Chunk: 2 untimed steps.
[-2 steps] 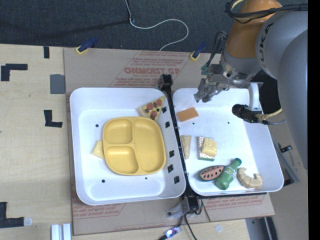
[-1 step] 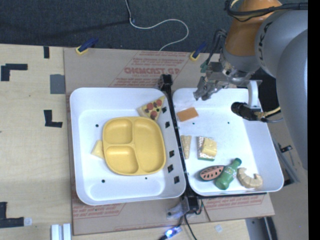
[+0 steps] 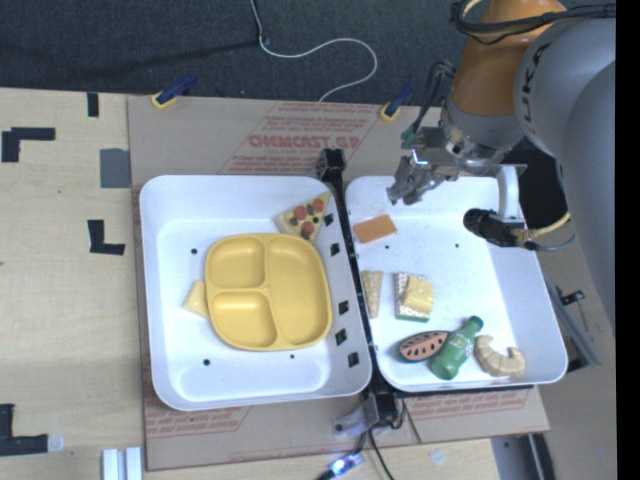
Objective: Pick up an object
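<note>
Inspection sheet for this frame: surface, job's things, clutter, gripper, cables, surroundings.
Surface: cardboard sheet under two white bins, left bin and right bin.
Job's things: right bin holds orange slab, cracker pieces, watermelon slice, green bottle, beige piece.
Clutter: yellow divided plate and pizza slice in left bin.
Gripper: gripper above right bin's far edge, holding nothing visible.
Cables: white cable on dark floor.
Surroundings: clamps at cardboard's far corners.
</note>
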{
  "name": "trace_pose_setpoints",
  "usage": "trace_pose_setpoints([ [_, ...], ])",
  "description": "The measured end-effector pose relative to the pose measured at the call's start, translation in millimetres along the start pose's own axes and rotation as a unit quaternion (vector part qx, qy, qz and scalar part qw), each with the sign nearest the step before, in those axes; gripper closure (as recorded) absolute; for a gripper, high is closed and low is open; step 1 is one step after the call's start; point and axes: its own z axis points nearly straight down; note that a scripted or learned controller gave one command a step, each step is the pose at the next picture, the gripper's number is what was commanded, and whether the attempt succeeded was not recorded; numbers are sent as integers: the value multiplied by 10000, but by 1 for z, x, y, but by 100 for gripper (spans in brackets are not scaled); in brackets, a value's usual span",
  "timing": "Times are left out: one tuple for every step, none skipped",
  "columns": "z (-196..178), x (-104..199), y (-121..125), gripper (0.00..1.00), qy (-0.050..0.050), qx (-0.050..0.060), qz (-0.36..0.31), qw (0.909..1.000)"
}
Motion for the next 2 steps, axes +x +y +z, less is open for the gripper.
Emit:
trace_pose_setpoints([
  [-9,-8,11,100,3,-9,-4,10000],
  [11,-4,4,100,-4,9,3,10000],
])
